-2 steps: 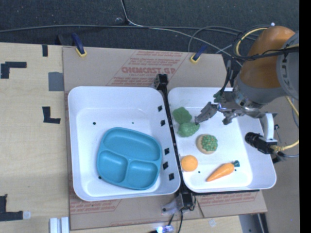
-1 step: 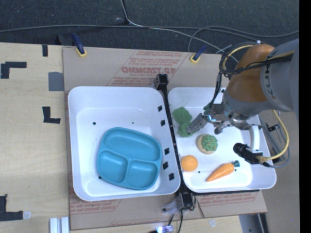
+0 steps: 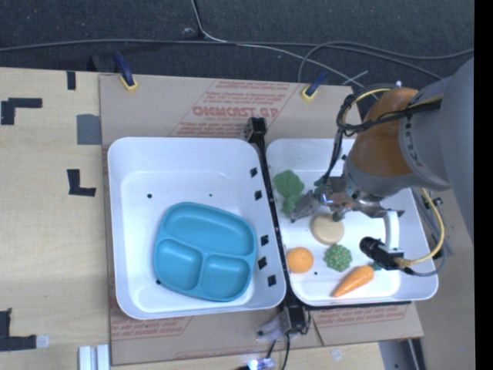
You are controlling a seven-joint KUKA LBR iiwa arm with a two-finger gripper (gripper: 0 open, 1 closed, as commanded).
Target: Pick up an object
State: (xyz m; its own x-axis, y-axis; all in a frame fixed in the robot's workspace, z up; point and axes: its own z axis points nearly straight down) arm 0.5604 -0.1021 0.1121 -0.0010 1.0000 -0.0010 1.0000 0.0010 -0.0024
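Note:
The right bin (image 3: 408, 287) holds several toy foods. A leafy green piece (image 3: 289, 185) lies at its left. Toward the front are a cream round piece (image 3: 327, 229), an orange ball (image 3: 300, 260), a small green broccoli (image 3: 337, 257) and a carrot (image 3: 353, 280). My gripper (image 3: 322, 208) hangs over the middle of this bin, just above the cream piece and to the right of the leafy green one. It looks open, with one finger (image 3: 304, 205) reaching left and nothing visibly between the two.
The left bin (image 3: 123, 176) holds a blue divided tray (image 3: 204, 250). A black divider (image 3: 266, 206) runs between the bins. The arm's orange band (image 3: 385, 141) and cables (image 3: 408, 260) overhang the right bin's right half.

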